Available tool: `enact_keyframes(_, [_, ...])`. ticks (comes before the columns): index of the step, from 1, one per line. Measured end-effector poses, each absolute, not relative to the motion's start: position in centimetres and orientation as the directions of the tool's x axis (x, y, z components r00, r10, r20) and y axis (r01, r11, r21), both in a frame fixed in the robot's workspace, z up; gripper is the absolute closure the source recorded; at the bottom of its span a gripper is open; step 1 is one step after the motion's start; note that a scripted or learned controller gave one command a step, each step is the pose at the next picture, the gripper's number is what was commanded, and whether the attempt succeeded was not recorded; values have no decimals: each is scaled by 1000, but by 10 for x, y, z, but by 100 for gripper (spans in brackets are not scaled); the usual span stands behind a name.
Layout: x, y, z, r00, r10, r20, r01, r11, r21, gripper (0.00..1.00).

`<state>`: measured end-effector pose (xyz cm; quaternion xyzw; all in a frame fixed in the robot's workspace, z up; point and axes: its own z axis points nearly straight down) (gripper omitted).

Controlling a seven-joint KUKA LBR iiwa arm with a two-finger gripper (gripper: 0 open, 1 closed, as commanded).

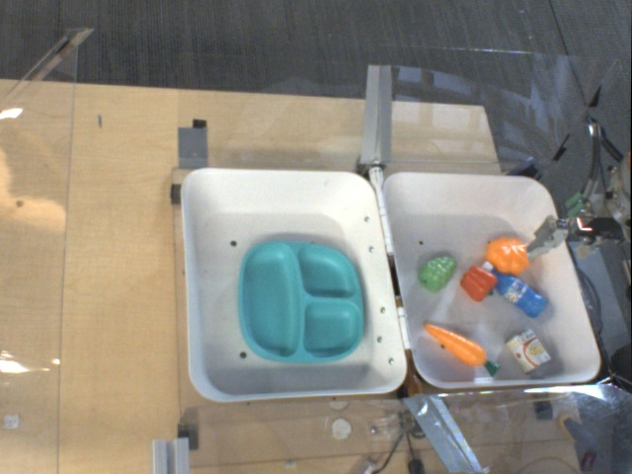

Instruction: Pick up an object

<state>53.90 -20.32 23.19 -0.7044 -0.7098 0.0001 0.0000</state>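
Left bin (pixel 202 294): a teal divided plate (pixel 299 300) with three compartments, lying flat near the middle of the white floor. Right bin (pixel 434 200), touching the left one along the shared rim: a green knobbly toy (pixel 436 272) toward the left side, well apart from the walls. Below it, an orange carrot (pixel 455 344) with a small green tip, lying at a slant toward the near wall. Further right, a red-orange cap-like piece (pixel 478 282) just beside a small blue and white bottle (pixel 519 295) lying on its side (label print too small to read). Above these, an orange rounded toy (pixel 508 255), close to the far right wall. Near the front right corner, a small white carton (pixel 527 351) with coloured print, tilted, wording not legible. At the right edge, the gripper (pixel 546 235) reaching in over the bin rim, tip touching or just beside the orange rounded toy, possibly on it; blurred there, so cannot tell how the fingers are set.
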Motion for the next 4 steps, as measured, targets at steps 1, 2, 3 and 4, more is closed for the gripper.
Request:
enact_keyframes(1, [573,-193,126,95,995,1,995,-95,-2,0])
enact_keyframes(2, [605,-194,90,257,966,1,966,-257,14,0])
enact_keyframes(3, [607,-192,98,246,969,0,969,-246,15,100])
enact_keyframes(4, [617,-118,204,99,995,0,995,-99,10,100])
